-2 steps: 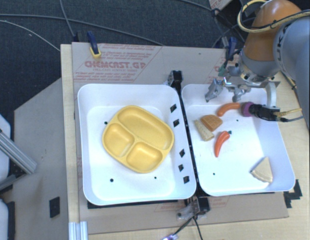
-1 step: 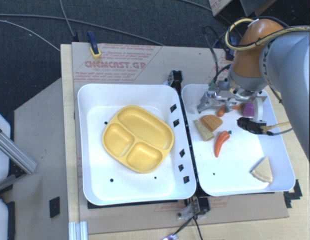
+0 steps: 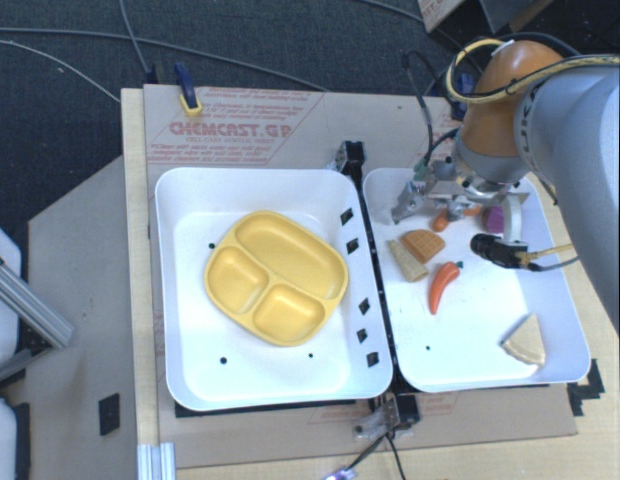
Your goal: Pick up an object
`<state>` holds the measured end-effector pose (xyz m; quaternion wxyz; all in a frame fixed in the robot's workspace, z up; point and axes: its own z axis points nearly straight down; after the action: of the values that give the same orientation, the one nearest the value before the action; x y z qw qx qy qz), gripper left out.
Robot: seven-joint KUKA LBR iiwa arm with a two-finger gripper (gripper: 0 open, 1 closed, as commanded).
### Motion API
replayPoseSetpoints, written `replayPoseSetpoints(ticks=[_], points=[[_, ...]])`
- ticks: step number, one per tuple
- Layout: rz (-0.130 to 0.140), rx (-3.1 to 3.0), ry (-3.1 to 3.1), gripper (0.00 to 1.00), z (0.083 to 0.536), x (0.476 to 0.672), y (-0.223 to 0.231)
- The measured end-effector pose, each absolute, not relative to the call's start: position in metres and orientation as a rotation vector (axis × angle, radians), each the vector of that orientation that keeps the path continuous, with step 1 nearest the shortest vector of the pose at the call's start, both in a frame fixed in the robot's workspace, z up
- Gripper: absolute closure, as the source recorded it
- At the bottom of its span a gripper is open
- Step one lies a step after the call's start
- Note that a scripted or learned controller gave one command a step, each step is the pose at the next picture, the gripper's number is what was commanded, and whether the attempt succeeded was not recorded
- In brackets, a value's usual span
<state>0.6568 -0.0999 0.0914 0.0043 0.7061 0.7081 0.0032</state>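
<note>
My gripper [image 3: 437,203] is low over the far left part of the right bin [image 3: 480,366], under the orange-banded wrist [image 3: 510,78]. Directly beneath it lies a small orange-red piece [image 3: 440,222]; I cannot see whether it is gripped. A tan bread slice [image 3: 417,251] lies just in front of the gripper, and a red chili pepper [image 3: 442,286] beside that. A purple item [image 3: 496,216] sits partly hidden under the wrist. A pale sandwich wedge [image 3: 526,340] rests near the bin's front right corner.
The left bin [image 3: 172,268] holds a yellow divided plate [image 3: 276,277]. A black divider with clips [image 3: 362,268] runs between the bins. A black cable end [image 3: 495,249] hangs off the arm over the right bin. The bulky grey arm covers the far right.
</note>
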Motion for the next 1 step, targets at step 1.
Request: replayPoseSetpoints(ticks=[1], points=[[0.018, 2.206, 2.212, 1.00, 0.1053, 0.6592, -0.1007]])
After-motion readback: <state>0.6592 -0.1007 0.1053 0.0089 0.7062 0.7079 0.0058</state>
